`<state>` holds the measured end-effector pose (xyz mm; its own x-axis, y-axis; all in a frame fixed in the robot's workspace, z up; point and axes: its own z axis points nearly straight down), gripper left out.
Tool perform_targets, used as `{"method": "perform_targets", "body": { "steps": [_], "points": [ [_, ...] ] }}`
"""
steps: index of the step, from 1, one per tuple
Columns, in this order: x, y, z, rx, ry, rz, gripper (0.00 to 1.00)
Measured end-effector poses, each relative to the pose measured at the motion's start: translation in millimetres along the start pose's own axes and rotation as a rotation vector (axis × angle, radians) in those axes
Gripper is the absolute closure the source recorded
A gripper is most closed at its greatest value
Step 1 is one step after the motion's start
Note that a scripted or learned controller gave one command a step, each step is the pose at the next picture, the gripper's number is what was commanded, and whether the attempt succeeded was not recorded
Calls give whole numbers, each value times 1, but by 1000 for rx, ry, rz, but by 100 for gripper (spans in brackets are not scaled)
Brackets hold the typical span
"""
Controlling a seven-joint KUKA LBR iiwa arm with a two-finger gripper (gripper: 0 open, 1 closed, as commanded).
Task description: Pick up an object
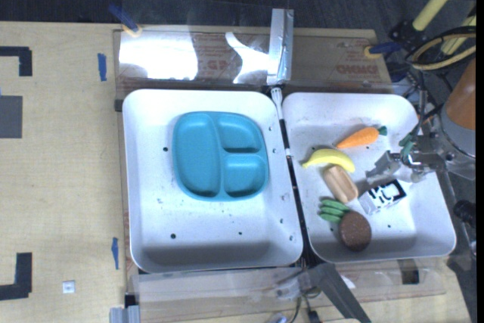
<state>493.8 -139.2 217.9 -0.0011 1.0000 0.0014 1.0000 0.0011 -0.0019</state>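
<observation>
brown round fruit nearest in right bin, green piece beside it. bread roll, banana, carrot lie left of my tool; can't tell its opening. blue tray in left bin.

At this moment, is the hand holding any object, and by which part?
Nothing is held. The hand hangs over the right bin, apart from the carrot, with nothing between its fingers.
</observation>
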Motion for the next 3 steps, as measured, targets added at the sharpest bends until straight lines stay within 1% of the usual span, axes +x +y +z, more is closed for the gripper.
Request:
{"method": "perform_targets", "body": {
  "steps": [1,2,3],
  "points": [
    [29,65,84,3,0,128,0],
    [29,66,82,-2,-1,128,0],
    [2,104,130,-10,-2,99,0]
  ]
}}
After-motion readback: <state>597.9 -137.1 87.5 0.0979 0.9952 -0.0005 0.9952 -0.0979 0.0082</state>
